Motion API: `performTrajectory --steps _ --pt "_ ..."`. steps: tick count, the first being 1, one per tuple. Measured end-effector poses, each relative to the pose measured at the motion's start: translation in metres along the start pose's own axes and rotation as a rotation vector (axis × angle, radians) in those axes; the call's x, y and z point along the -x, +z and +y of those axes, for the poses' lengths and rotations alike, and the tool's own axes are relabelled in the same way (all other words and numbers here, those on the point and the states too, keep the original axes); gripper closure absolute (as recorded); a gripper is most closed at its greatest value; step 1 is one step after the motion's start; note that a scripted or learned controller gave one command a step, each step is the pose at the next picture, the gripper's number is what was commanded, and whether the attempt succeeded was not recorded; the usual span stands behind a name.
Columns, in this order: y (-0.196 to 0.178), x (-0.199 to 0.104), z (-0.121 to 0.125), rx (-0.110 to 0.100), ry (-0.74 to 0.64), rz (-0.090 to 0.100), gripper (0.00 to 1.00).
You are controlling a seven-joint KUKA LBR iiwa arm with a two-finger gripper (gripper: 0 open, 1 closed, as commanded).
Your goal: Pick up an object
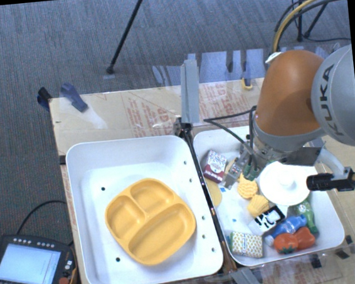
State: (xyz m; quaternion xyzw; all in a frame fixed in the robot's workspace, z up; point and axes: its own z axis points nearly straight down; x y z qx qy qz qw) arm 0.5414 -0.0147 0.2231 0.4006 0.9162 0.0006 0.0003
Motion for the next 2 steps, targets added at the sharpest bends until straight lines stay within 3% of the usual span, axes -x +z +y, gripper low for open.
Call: performTrajectory --steps 1,2 --pt "-0.033 -0.005 -0.056 -0.004 0.341 0.001 1.00" --pt "0.063 0.081 -0.104 -0.006 -0.084 0.006 1.00"
